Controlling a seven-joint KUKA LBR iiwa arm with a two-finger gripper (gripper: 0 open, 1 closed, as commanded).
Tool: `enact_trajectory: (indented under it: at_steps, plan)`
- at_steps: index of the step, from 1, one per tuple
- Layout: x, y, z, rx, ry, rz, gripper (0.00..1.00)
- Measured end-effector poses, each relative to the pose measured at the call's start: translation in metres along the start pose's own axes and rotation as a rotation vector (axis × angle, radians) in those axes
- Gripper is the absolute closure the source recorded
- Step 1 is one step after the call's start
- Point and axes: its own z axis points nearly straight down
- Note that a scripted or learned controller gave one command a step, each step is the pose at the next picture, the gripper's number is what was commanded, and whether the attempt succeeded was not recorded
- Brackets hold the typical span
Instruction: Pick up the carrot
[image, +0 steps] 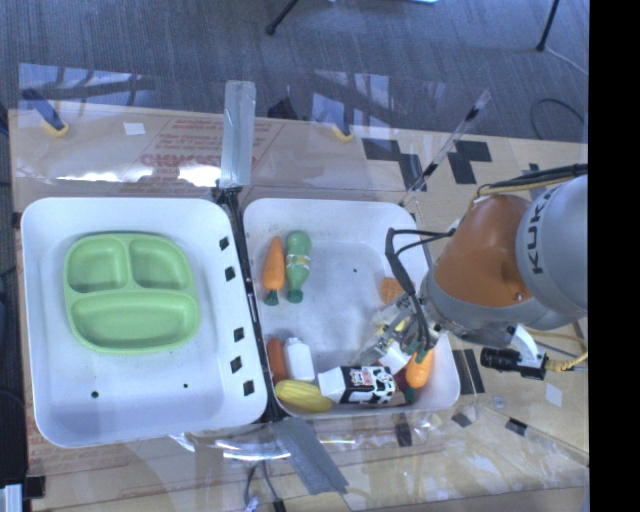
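Observation:
An orange carrot lies at the upper left of the right bin, beside a green bottle. A second, smaller carrot with a green top sits at the bin's lower right corner. My gripper reaches down into that corner, right against the small carrot and just above a black-and-white milk carton. The wrist hides how the gripper stands around the carrot. The arm's orange band hangs over the bin's right rim.
A yellow fruit and a red-and-white bottle lie along the right bin's front left. A small orange piece rests near the right wall. The left bin holds a green divided plate.

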Motion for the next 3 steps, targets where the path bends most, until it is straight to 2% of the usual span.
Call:
enact_trajectory:
  at_steps: [1, 2, 3]
  plan:
    - [-0.035, 0.026, 0.001, 0.008, 0.008, 0.106, 0.00]
    - [-0.028, 0.020, -0.029, 0.007, 0.005, 0.004, 0.00]
    - [-0.049, 0.037, -0.037, 0.008, 0.005, 0.238, 0.00]
